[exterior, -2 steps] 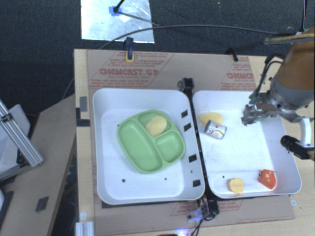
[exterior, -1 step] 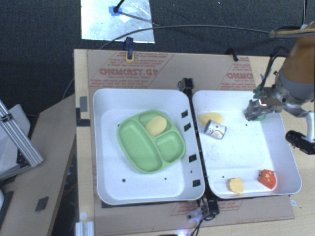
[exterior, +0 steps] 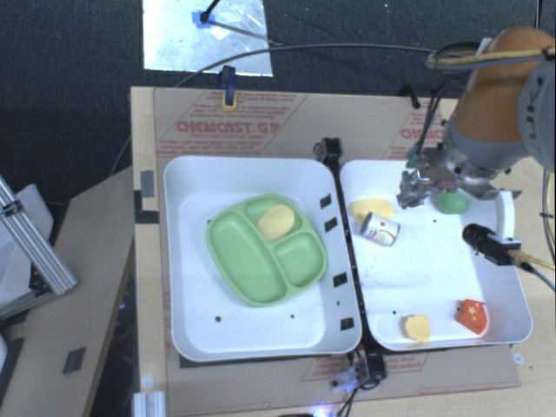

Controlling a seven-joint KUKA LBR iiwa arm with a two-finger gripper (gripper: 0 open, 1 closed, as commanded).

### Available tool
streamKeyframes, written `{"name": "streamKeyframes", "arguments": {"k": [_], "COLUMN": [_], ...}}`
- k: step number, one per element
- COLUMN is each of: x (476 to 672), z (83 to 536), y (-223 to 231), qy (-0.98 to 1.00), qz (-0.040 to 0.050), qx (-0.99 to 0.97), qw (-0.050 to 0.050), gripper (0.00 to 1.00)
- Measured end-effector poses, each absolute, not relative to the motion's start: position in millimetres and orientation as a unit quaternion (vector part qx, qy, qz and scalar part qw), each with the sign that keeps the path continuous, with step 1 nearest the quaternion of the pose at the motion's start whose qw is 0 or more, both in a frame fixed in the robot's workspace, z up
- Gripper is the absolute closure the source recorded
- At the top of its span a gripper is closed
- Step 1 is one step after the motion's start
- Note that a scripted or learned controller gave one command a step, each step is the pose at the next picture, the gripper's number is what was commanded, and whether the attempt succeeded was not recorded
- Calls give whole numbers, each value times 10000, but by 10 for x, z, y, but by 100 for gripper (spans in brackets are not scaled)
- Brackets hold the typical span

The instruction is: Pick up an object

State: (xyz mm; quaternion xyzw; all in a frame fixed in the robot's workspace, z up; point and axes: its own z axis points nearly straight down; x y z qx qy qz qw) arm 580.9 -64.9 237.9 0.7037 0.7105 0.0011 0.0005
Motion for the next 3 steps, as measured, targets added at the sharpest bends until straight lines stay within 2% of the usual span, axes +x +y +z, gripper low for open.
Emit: {"name": "streamKeyframes", "arguments": {"k": [1,2,3], "x": [5946,6199,6280], "z": [2452,2431,2325], "y": [-108,449,974], "qy": [7104,7103,7105], "qz": [16,17,14], "qx": [7038,7039,7037], "qw": [5,11,3], "gripper": [100,100,100]}}
